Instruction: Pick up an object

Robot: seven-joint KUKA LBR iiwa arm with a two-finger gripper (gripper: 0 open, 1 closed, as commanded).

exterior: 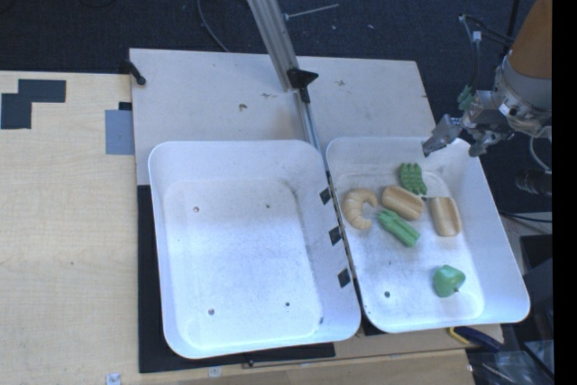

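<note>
The left bin (243, 248) has lots of bare floor. In the right bin (491, 284), a curved croissant (360, 207) sits near the middle wall. A bun (402, 202) and green pod (398, 227) slant beside it. The gripper (455, 135) hangs over the bin's top edge, its fingers spread open, holding nothing.

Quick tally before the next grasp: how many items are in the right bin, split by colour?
Green: 3 - ridged piece, long piece, pepper-like piece
Tan/brown: 3 - croissant-shaped piece, bun-like piece, bread-like piece
Total: 6, all in the right bin.
</note>
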